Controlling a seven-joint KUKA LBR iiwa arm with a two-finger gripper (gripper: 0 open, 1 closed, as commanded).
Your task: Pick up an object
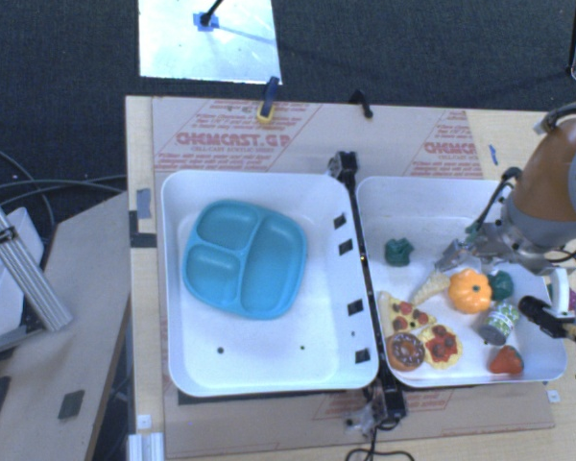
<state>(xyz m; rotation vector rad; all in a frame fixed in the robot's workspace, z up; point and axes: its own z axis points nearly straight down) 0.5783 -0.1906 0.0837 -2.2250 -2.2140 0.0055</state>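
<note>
The arm reaches in over the right bin point(379, 205), and the gripper point(458, 254) hovers low among the toy food. Whether it is open or closed cannot be told from this slanted view, and nothing is visibly held. Just below and beside its tip sits the orange pumpkin point(469, 292), the likeliest pick, with a pale cone piece point(430, 284) lying touching or nearly touching its near side. A dark green piece point(398, 251) rests a little further off on the gripper's far side, toward the divider. A clean grab probably calls for centring over the pumpkin's round body before descending, straddling its widest part and keeping clear of the cone. Crowding is the risk here: a nudge could roll it away.
</note>
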